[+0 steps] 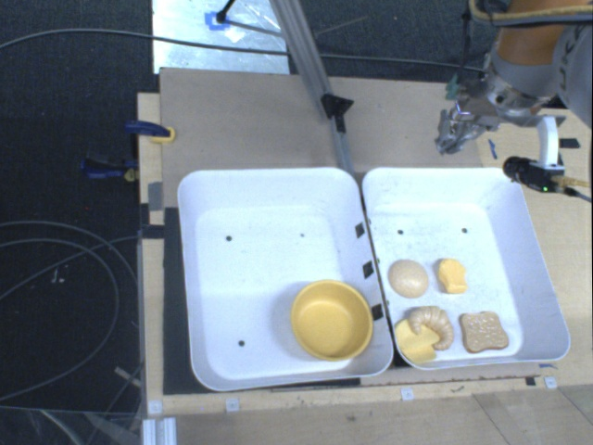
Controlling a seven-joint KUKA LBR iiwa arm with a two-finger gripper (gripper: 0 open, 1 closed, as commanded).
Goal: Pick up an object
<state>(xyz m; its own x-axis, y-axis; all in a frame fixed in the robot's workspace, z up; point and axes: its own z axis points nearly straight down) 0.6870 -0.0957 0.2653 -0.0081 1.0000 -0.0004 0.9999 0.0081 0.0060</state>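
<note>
Pincer hangs over the tabletop just beyond the far rim of the right bin; spread or pressed together, cannot tell, nothing seen between its tips. Candidate objects cluster in that bin's near half: pale egg-like piece, yellow chunk, croissant, toast slice. All lie toward the camera from the pincer, egg-like piece nearest. Yellow bowl sits in the left bin, farther off

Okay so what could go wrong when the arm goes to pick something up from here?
The croissant touches the yellow wedge and sits close to the toast, so a grab may nudge neighbours or catch two. All of these lie near the right bin walls, which could block a finger. The gripper hangs beyond the bin's far rim.
</note>
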